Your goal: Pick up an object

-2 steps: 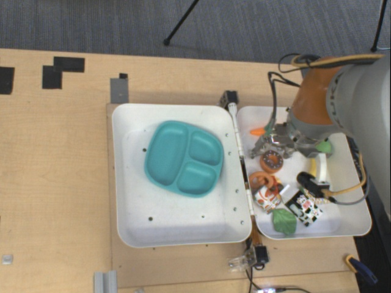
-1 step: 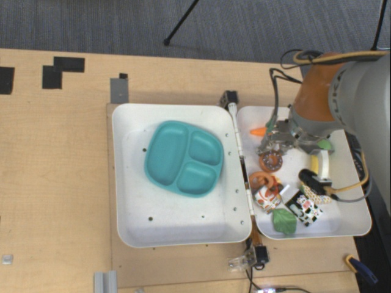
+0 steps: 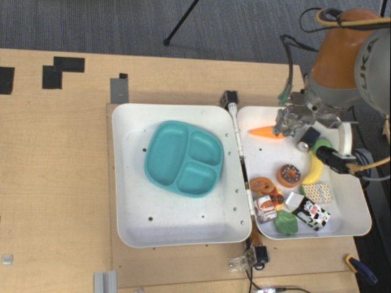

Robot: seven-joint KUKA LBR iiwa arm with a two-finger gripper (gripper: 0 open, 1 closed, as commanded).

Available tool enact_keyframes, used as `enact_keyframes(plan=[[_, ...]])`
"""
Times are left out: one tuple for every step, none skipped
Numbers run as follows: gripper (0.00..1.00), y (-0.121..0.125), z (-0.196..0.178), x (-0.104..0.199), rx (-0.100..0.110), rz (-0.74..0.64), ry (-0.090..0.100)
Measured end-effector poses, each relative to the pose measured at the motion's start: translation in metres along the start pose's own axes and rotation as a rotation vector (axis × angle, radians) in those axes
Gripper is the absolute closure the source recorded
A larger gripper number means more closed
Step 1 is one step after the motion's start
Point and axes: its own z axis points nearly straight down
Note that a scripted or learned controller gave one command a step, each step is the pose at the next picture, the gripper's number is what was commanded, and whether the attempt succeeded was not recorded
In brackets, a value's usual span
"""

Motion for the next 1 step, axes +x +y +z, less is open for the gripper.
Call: enact_keyframes(plan=[[0.00,-0.0005,0.0009,0.0000,0.002,0.000,0.000]])
